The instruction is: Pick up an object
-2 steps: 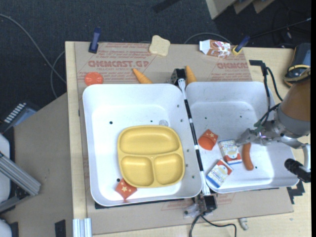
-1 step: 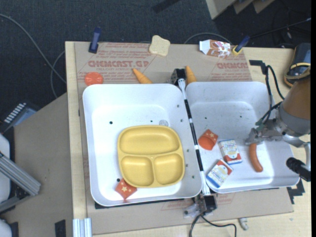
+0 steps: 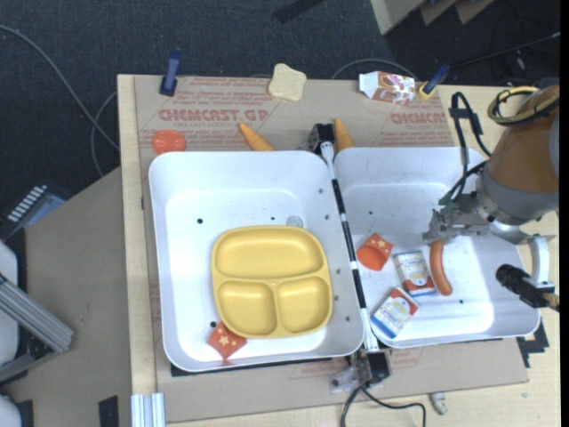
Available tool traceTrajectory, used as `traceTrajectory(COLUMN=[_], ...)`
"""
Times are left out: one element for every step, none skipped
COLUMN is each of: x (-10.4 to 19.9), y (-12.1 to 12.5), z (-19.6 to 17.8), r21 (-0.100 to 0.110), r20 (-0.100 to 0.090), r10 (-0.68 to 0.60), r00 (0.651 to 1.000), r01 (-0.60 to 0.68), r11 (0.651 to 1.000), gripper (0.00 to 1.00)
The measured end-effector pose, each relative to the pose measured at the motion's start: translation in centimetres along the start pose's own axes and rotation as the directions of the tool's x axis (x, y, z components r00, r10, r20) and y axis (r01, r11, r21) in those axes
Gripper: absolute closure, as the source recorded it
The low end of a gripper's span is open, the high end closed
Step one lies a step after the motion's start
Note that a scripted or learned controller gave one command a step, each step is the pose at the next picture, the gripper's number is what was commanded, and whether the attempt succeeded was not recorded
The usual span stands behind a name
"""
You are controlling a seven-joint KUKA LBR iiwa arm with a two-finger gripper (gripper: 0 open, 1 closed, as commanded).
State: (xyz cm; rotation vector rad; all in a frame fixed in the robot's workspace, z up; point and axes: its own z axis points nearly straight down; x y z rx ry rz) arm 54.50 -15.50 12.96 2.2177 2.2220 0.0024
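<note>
My gripper [image 3: 444, 227] hangs low over the right bin [image 3: 400, 172], near its middle right, at the end of the grey and orange arm. Just below it lies a red-orange sausage [image 3: 440, 268], its upper end close to the gripper tip; I cannot tell whether they touch. Left of the sausage lie a small printed packet [image 3: 412, 270] and an orange cup [image 3: 374, 252] on its side. A second white and blue packet [image 3: 394, 312] rests by the bin's front wall.
The left bin [image 3: 178, 194] holds a yellow divided plate [image 3: 271, 280] and a red piece with a star [image 3: 227, 341] at its front. On the bench behind the bins lie a bread slice [image 3: 287, 82], two carrots [image 3: 255, 137], an orange disc [image 3: 167, 140] and a carton [image 3: 388, 85].
</note>
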Motion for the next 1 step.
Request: traceTrajectory(x=[9.19], y=[3.83], z=[-8.27], r21=[-0.002], r20=[-0.003], r10=[-0.002], r00=[1.0], r01=[0.002], r11=[1.0], gripper=[1.0])
